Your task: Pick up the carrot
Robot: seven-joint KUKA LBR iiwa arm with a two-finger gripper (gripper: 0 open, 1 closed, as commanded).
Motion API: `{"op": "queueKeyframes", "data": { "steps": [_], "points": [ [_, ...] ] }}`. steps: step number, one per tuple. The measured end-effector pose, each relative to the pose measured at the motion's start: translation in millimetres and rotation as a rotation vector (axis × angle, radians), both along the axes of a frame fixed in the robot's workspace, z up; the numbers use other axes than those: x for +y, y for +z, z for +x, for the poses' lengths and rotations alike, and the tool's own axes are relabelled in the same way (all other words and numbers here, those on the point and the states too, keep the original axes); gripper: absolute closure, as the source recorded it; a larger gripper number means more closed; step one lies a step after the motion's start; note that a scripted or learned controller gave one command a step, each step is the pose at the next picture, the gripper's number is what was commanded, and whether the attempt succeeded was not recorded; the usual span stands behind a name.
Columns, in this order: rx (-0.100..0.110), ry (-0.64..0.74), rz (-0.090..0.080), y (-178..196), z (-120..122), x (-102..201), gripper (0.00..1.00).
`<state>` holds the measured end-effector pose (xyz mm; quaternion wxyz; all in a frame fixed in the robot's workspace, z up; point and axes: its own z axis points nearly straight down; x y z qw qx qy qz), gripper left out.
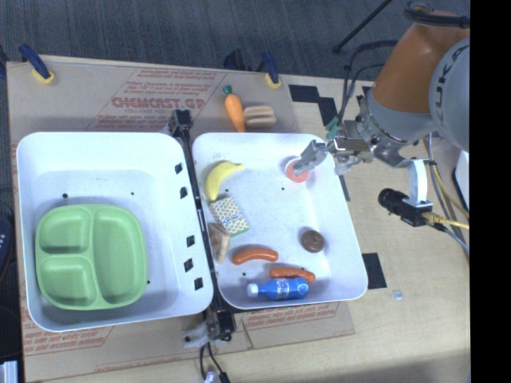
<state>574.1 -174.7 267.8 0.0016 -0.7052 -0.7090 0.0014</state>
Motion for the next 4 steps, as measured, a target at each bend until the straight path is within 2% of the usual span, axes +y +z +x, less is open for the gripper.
{"op": "queueKeyframes", "data": {
  "steps": [1,2,3,4],
  "points": [
    [0.002,-0.024,0.001,-158,24,58,0.00],
    [-0.002,-0.009,0.001,-75,76,122,0.00],
    [-0.003,0.048,-0.001,36,77,137,0.00],
    [0.003,-0.542,-0.002,-119,81,65,0.00]
  ]
}}
